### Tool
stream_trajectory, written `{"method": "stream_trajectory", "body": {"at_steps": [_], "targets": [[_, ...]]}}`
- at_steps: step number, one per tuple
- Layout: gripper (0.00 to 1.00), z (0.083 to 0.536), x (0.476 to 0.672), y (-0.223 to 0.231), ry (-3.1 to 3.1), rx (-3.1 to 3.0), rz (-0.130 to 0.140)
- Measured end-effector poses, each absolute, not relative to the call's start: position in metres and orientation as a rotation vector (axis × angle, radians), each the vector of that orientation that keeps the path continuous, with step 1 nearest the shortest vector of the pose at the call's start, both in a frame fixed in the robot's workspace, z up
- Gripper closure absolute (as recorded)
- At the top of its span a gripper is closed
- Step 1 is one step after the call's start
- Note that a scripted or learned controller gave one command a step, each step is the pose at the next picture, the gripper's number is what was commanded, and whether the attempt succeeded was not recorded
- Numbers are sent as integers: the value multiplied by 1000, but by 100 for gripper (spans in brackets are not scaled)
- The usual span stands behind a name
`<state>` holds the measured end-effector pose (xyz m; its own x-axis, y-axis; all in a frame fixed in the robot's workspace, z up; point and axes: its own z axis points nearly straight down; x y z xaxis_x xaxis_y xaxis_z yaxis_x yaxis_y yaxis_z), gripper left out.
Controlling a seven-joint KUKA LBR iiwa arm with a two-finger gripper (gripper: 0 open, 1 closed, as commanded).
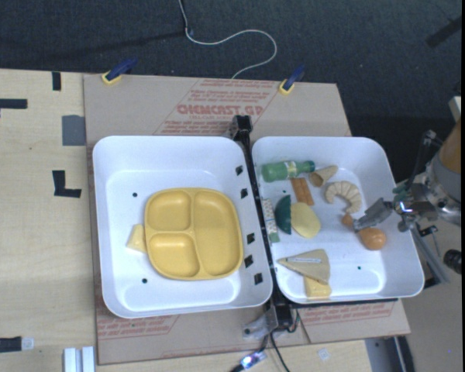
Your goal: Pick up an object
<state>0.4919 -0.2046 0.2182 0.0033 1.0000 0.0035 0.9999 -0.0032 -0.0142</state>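
A: Where is the grey two-finger gripper right now?

B: It hangs low over the right white bin, near that bin's right wall, reaching in from the right. Its fingers look drawn close together with nothing between them, though at this size that reading is uncertain.

A: And the nearest thing to take?

B: The small round orange ball. It lies just below the fingertips in the view, toward the bench's near edge, almost touching them. Being round, it has no long axis to line up with.

A: Anything else close by?

B: The pale curved croissant-shaped toy sits just up and left of the tips, its curve running roughly across the bin. The yellow divided plate rests in the left white bin, well apart.
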Motion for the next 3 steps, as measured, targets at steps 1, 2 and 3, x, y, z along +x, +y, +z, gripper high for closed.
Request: {"method": "stream_trajectory", "body": {"at_steps": [1,2,3], "targets": [[0,225,495,-204,-2221,-2219,2],[0,171,502,-209,-2219,-2217,6],[0,117,498,-218,-2219,-2220,5]]}}
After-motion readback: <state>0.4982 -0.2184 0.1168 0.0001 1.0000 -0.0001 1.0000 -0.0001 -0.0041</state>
